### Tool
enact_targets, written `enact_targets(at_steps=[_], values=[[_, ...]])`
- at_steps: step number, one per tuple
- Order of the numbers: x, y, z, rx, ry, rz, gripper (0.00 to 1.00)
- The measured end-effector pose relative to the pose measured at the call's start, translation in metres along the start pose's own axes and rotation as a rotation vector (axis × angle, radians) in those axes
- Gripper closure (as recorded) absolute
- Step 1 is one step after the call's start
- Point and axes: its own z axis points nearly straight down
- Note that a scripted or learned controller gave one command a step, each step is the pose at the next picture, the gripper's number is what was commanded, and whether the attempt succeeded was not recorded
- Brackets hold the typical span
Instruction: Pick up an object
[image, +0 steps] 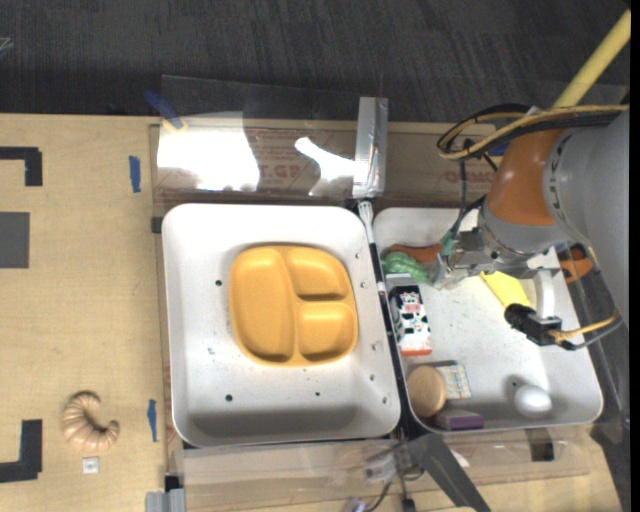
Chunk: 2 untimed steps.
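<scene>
Arm reaches in from right, orange band above wrist. Claw (452, 262) low over far-left corner of right bin (585, 395), just beside green object (403, 264) and orange object (410, 251); whether claw is apart or together: cannot tell. Nothing seen held. Likely step: close in on green piece. Advice: descend straight, centre over it, avoid bin wall and nearby black-and-white carton (409, 316). Left bin (190, 300) holds yellow divided tray (293, 303).

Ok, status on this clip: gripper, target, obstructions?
Gripper low over right white bin, beside green and orange toy carrot. Grip unconfirmed. Small printed carton close by.
</scene>
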Motion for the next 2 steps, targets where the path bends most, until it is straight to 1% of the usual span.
enact_targets(at_steps=[1,2], values=[[0.0,-0.001,0.001,0.002,0.0,-0.001,0.0],[-0.031,-0.029,0.011,0.018,0.003,0.263,0.0]])
